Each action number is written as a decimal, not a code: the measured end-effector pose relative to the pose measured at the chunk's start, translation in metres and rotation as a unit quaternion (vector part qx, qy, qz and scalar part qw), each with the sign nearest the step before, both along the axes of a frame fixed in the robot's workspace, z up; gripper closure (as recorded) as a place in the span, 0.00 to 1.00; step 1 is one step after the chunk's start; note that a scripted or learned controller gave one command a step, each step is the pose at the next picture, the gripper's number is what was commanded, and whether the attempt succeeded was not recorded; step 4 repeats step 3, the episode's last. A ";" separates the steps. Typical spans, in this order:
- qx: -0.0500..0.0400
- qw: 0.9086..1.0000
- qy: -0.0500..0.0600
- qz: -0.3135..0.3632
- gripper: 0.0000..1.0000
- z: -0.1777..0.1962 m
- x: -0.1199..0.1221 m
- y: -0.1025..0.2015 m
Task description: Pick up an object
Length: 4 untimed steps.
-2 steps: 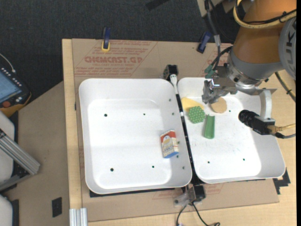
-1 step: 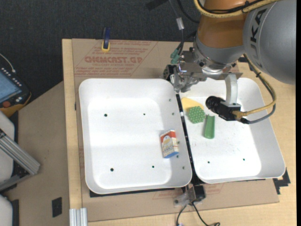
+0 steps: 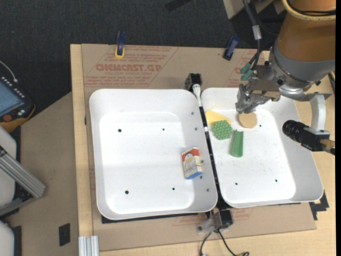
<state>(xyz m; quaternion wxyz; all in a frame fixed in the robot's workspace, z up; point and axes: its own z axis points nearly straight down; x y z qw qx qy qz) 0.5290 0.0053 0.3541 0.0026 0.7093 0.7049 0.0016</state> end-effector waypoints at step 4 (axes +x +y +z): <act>0.001 1.000 0.001 0.004 1.00 0.009 -0.049 0.014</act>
